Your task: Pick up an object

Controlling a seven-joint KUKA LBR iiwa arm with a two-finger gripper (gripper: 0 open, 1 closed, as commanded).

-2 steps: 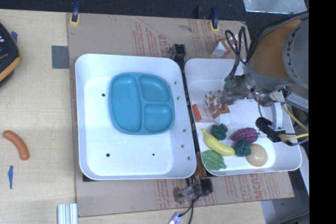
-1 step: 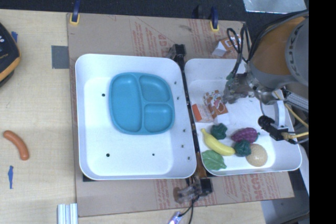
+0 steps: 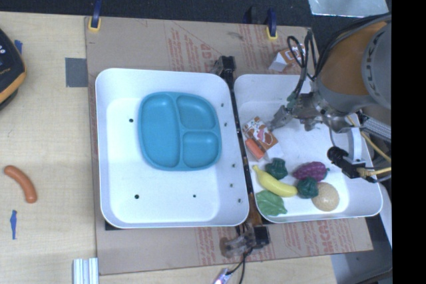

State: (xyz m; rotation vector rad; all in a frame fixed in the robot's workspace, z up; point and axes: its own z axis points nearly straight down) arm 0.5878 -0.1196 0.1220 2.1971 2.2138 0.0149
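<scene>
Six toys crowd right bin [image 3: 373, 206] | blue tray [image 3: 180, 130] left | sausage [image 3: 21, 183] outside

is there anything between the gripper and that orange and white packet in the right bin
Nothing visible stands in the way. The gripper hangs over the right bin, just right of the packet, with bare bin floor between them. The banana lies farther toward the near rim.
</scene>
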